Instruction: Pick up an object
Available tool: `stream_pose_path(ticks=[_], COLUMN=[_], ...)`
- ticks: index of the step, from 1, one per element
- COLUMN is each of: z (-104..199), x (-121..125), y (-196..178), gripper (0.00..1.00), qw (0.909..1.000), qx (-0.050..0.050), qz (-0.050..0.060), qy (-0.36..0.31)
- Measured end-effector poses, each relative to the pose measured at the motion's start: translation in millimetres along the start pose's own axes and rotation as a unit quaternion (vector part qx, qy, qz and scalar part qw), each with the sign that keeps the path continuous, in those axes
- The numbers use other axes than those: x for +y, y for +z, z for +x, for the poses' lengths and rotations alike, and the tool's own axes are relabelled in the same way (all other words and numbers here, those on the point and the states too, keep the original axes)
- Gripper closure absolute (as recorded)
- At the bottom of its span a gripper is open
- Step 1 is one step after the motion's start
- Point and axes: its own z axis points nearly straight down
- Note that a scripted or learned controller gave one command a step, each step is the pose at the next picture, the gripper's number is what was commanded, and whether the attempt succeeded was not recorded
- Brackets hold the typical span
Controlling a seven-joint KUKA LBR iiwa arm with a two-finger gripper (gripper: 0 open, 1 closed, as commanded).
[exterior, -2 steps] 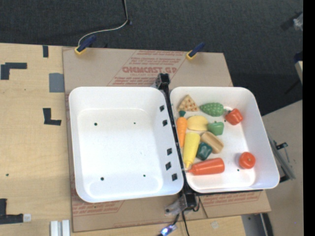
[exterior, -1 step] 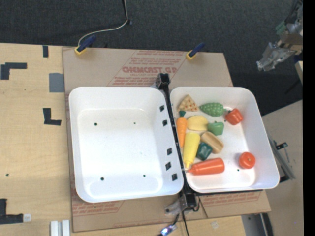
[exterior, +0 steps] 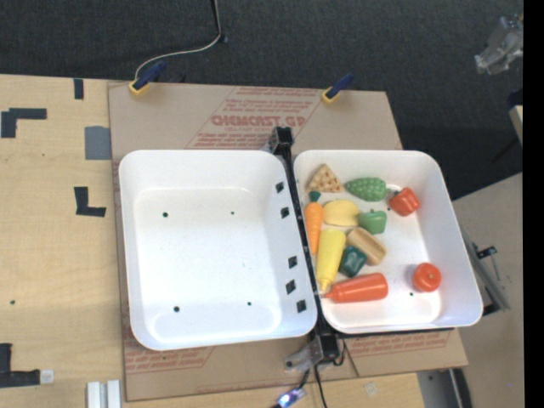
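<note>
The hand [exterior: 500, 49], a grey blur upper right, hangs well off the 2 bins [exterior: 204, 253], its state unclear.

Toy foods [exterior: 348, 240] — piled, right bin [exterior: 455, 253]

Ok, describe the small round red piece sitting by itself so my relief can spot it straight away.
Look in the right-hand white bin, the one holding the toy food. Most pieces crowd against its left wall; go instead to the open floor near its lower right corner. There sits a toy tomato, round and red, standing apart from the long red-orange piece to its left.
</note>
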Motion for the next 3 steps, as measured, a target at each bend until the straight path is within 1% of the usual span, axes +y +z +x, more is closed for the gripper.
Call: stream_pose_path(ticks=[1,2,3], z=[-2.4,-10.5,25.1], x=[0.6,-3.5,0.5], y=[-62.8,156.5,-2.4], gripper=[1.0,1.0,1.0], qw=[1.0,0.9999,1.0], qx=[0.001,0.003,0.0], qz=[0.002,0.012,-0.003], qy=[0.0,0.001,-0.001])
